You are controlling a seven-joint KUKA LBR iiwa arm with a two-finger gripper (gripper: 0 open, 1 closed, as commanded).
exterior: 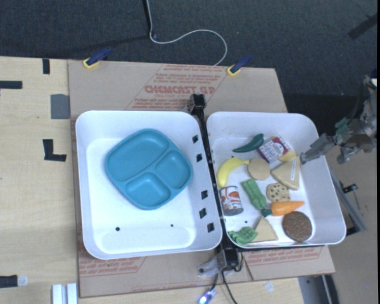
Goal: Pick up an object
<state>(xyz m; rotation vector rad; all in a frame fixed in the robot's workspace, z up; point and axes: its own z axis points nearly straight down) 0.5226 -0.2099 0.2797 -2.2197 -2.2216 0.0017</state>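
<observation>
I've got the end effector parked at the right bin's right rim, off to the side of the pile, and that reads to me as a staging spot: clear of the toys so it can drop in from above. Whether it's wide or narrow I cannot tell from here; it's small and blurred against the rim. Nothing is visibly in it.

Right bin is where the work is. Toy food is heaped toward its middle: a banana on the left side, a can just near of it, a green pepper at the far end beside a red-labelled packet. Then a cookie, a carrot touching it, a brown patty at the near right, and a leafy green piece by the near rim. They're packed tight, several touching, so I judge any grab risks nudging neighbours.

Left bin holds just a blue divided tray, lying flat, compartments bare.

No pick made yet, I'd say. The patty and the can sit a bit freer than the rest, so either looks the easier target.

Both bins rest on cardboard on the surface.
</observation>
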